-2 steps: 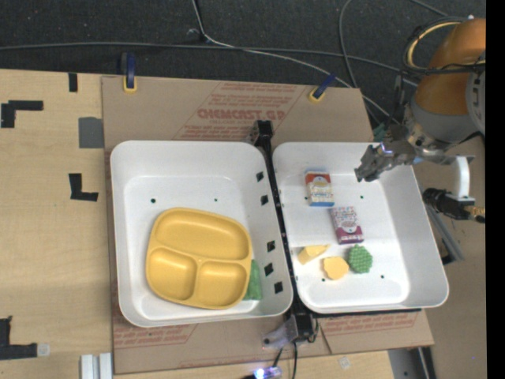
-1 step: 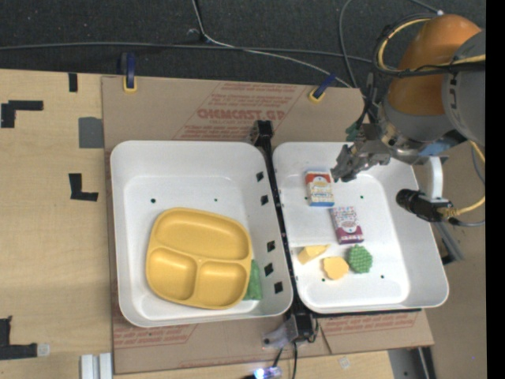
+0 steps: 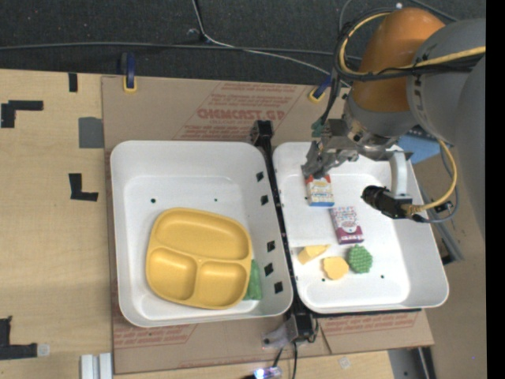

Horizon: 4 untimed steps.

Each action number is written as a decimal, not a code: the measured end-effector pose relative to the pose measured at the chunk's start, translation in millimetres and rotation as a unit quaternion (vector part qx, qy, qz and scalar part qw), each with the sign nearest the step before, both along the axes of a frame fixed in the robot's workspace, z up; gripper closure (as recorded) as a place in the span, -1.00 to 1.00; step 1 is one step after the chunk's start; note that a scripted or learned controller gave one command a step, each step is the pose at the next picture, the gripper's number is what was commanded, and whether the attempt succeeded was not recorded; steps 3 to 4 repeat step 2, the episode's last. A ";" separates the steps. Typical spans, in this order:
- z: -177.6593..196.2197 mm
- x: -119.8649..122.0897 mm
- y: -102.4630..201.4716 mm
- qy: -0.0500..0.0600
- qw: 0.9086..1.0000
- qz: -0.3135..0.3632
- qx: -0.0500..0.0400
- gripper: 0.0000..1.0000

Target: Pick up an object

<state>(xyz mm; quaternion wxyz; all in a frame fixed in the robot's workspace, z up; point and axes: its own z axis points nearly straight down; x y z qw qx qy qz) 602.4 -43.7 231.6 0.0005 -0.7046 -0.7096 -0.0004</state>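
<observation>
Two white bins side by side on brown cardboard [image 3: 237,113] with red print, wooden counter [image 3: 47,235] with black tape marks, blue clamp [image 3: 129,71] at cardboard's far left corner, black cable [image 3: 207,36] across dark backdrop, black divider [image 3: 272,212] between bins.

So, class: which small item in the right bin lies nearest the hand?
The red-and-white carton, directly below the hand; the purple packet lies further down the bin.
</observation>
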 end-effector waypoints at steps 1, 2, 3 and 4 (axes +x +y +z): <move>-5.8 -2.0 62.9 0.001 1.000 0.000 0.000 1.00; -10.0 -2.2 115.3 0.001 1.000 0.000 0.000 1.00; -10.0 -2.2 115.3 0.001 1.000 0.000 0.000 1.00; -10.0 -2.2 115.3 0.001 1.000 0.000 0.000 1.00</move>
